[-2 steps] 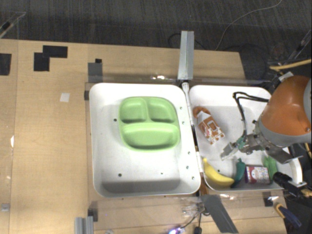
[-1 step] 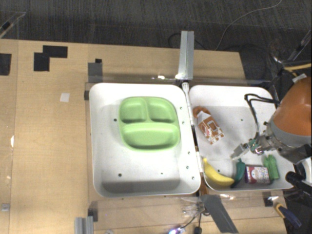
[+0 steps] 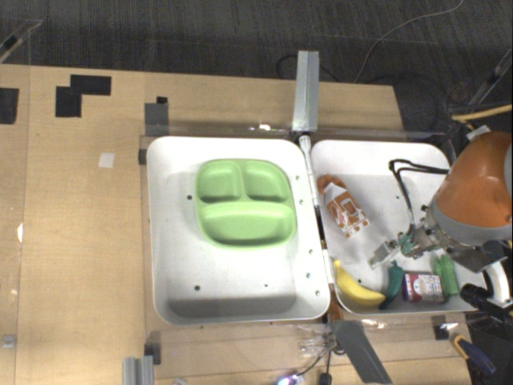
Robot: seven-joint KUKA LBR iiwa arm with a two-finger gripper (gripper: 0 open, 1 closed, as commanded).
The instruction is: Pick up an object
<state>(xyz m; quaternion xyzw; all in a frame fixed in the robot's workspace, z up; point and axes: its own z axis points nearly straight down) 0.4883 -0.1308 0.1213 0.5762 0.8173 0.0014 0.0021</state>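
At right bin (image 3: 377, 155) front edge: 1 banana (image 3: 357, 287), 1 dark green item (image 3: 395, 280), 1 small bottle (image 3: 422, 286), 1 green piece (image 3: 446, 274). Hand (image 3: 393, 249) just behind them, over bare floor; open or closed, cannot tell. Advice: centre over one item, descend square, avoid neighbours. Farther: 1 snack packet (image 3: 343, 207). Left bin (image 3: 172, 239): 1 green tray (image 3: 244, 200)

I see a green divided plate (image 3: 243, 201) lying in the left bin (image 3: 172, 295). In the right bin (image 3: 377, 155) sit a brown snack packet (image 3: 342, 207), a banana (image 3: 357, 286) at the near edge, and a small bottle (image 3: 422, 287) beside it. My gripper (image 3: 393, 251) hangs low over the bottle's end, the arm's orange band (image 3: 479, 179) above.
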